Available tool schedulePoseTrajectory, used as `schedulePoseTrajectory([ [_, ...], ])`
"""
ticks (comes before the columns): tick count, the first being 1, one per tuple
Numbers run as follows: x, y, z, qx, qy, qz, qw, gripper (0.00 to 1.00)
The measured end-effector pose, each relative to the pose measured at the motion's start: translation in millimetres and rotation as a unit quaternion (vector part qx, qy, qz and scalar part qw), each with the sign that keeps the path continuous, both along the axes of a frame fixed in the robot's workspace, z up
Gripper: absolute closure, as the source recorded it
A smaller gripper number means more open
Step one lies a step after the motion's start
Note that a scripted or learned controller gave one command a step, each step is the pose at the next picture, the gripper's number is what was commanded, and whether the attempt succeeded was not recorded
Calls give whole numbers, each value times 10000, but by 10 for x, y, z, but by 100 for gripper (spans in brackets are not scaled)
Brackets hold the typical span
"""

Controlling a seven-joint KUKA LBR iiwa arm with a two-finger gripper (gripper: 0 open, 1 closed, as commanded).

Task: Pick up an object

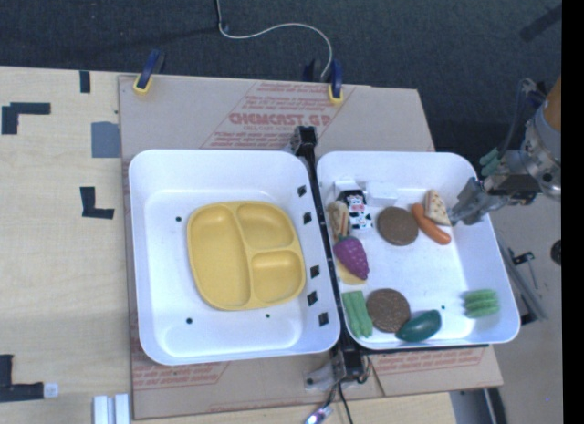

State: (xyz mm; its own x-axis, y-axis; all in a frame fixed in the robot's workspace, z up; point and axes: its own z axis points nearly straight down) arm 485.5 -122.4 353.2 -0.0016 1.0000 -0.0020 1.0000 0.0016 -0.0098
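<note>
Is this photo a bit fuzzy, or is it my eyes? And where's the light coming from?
Camera view: soft overall, the small toys in the right bin lack crisp edges; the pincer is blurrier. Lighting is even and diffuse, with faint shadows, no harsh glare on the yellow tray. Its source can't be told.

Toy foods [398, 226] scattered flat across the right bin [474, 272]

Both white bins [146, 231] look like smooth, slightly glossy plastic. The yellow divided plate [245, 253] in the left bin is matt plastic. Under the bins lies a brown cardboard sheet [265, 117], matt, with red print. The bench [55, 258] has a pale wood-grain surface. The toy foods look like plastic; the dark green one [419, 325] near the right bin's front edge shines.
</note>
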Motion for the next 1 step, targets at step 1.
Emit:
schedulePoseTrajectory([
  [1,-37,700,-1136,28,38,17,10000,100],
])
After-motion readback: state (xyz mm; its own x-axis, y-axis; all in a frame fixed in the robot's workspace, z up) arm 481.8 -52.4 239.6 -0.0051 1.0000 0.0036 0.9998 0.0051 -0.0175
